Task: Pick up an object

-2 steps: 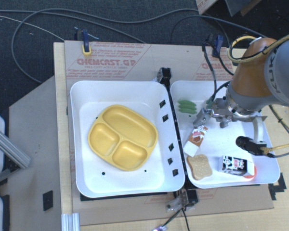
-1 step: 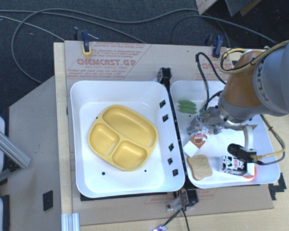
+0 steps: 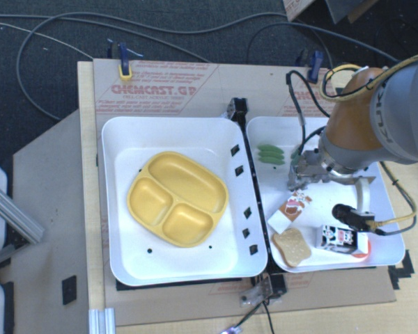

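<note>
While the gripper (image 3: 297, 177) is hanging low over the right bin (image 3: 384, 256), a small red and white packet (image 3: 290, 209) is lying just below it on the bin floor, and whether the two are touching cannot be told. The fingers are too small and dark to judge, so it cannot be told if they are apart or together, and nothing is showing between them. A slice of toast (image 3: 292, 247) is lying near the front edge of this bin, just below the packet. A black and white carton (image 3: 345, 239) is lying to the right of the toast, close to the front right corner. A green item (image 3: 270, 153) is resting toward the back of the bin, above and to the left of the gripper. The grey arm (image 3: 397, 113) with its orange band (image 3: 354, 120) is reaching in from the right and is covering much of the bin's back half. In the left bin (image 3: 118, 186), a yellow divided plate (image 3: 178, 198) is sitting near the middle, well apart from the gripper. Both bins are standing on a brown board (image 3: 160, 89).
</note>
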Tool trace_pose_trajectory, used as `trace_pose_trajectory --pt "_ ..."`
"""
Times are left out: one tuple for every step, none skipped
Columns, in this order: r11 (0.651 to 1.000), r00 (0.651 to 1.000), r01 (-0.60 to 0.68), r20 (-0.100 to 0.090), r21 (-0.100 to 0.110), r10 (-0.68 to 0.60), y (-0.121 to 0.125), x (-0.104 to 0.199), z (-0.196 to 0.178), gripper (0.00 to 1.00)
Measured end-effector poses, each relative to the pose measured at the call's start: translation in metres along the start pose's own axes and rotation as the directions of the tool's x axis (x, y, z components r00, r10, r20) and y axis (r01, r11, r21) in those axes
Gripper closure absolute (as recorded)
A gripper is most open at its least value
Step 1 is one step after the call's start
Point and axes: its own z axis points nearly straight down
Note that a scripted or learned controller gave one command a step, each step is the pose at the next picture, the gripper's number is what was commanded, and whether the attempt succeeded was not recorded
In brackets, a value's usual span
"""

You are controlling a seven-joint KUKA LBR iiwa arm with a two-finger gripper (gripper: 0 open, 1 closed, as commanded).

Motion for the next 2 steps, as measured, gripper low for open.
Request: trace_pose_trajectory --pt "1.000 1.000 0.002 0.002 -0.005 -0.002 0.006 -0.001 -0.044 1.00" --pt "1.000 1.000 0.003 0.002 -0.005 -0.003 0.005 0.008 -0.092 1.00"
